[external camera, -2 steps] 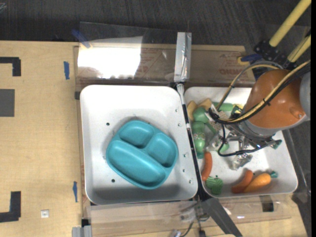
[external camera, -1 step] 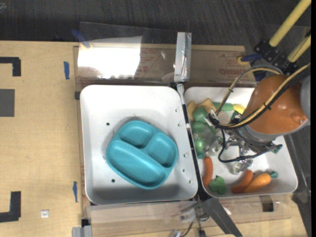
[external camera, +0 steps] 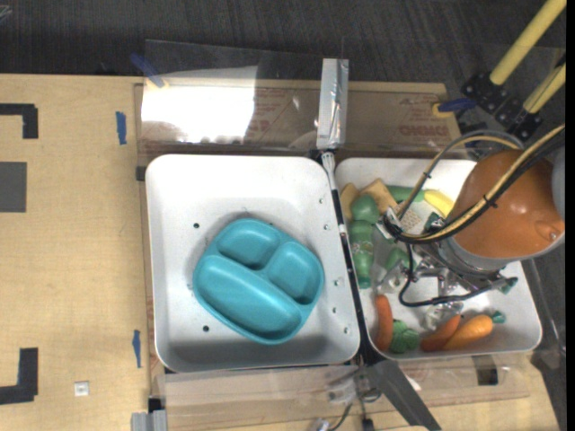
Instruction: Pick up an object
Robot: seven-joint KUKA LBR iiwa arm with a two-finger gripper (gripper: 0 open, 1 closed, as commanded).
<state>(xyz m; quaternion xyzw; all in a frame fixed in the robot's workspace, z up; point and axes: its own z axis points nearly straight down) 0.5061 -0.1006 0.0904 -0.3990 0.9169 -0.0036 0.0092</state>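
Several plastic toy vegetables (external camera: 388, 268) crowd the right shallow white bin (external camera: 530, 330); the gripper (external camera: 429, 287) is low among them, mid-reach, grip state impossible to tell; next, close on one and lift

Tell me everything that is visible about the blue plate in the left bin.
The blue plate is a turquoise divided dish, seemingly smooth plastic, with rounded corners. It has three compartments: one long at the near side and two smaller at the far side. It lies flat, right side up, turned at an angle, near the middle of the left bin, resting on its white floor. Nothing lies in it, and nothing else touches it.
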